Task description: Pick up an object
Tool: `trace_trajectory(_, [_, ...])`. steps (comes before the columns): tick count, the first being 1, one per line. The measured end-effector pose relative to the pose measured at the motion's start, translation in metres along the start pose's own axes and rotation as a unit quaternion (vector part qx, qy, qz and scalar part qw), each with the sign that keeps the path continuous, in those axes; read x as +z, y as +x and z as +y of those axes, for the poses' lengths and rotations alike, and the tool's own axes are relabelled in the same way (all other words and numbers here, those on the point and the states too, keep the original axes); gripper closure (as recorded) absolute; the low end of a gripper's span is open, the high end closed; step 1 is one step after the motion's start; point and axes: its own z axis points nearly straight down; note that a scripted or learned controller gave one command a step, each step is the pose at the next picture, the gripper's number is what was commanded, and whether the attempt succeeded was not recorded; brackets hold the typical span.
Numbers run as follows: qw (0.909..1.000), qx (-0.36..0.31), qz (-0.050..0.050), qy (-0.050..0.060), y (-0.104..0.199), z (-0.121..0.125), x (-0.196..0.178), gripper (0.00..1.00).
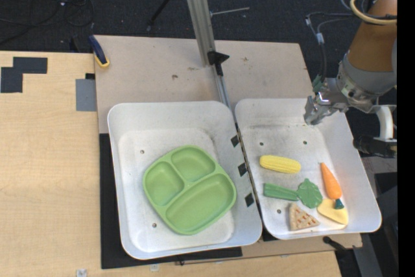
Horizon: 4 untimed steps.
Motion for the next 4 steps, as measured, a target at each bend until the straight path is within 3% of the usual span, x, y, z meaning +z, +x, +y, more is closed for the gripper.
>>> trace_trajectory(3, [1.0,-0.002,0.001,0.003,0.155,0.009,0.02,1.0])
trace_trajectory(4, [1.0,-0.002,0.001,0.002,0.212,0.015,0.008,1.0])
